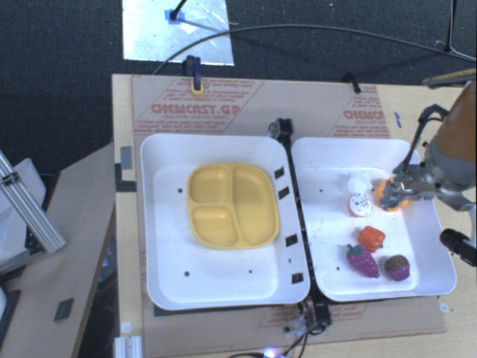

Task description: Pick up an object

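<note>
Left side first: the shallow white left bin (pixel 160 222) carries a yellow four-compartment plastic plate (pixel 231 204) sitting square in its middle. Across the divider, the shallow white right bin (pixel 328 274) holds the small toys. At its centre, a white egg-shaped toy with dark speckles (pixel 361 204), with a plain white rounded piece (pixel 358 184) touching it at twelve o'clock. Down at six o'clock, a purple grape-bunch toy (pixel 362 261), a red-orange pepper-like toy (pixel 371 237) just above it, and a dark maroon rounded toy (pixel 397 267) beside them. Now the action: at three o'clock, the gripper (pixel 397 191) sits low over a round orange toy (pixel 390 196), its fingers narrowed down around that glossy orange piece, whether truly clamped I cannot tell.
</note>
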You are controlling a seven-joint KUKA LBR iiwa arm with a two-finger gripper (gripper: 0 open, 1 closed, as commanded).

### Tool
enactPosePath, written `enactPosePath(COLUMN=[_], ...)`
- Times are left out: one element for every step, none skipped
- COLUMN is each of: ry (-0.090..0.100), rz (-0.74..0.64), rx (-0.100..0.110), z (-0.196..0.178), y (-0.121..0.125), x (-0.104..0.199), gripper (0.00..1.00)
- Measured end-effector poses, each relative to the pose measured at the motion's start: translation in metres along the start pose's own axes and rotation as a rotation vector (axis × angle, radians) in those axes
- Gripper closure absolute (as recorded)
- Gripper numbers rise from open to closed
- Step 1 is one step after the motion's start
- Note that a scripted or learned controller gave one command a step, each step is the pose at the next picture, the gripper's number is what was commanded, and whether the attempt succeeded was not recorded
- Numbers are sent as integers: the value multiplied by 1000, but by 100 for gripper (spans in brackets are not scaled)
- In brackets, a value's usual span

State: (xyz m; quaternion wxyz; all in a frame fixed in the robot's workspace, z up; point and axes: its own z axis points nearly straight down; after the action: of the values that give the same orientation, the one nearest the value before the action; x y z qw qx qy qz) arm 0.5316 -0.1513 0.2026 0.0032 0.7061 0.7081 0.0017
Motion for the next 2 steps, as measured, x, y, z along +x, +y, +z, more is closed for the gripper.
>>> enactPosePath(ry=[1,4], rz=[-2,-7], rx=[2,4], z=[-24,-15], y=[2,11], x=[0,54], gripper=[100,100])
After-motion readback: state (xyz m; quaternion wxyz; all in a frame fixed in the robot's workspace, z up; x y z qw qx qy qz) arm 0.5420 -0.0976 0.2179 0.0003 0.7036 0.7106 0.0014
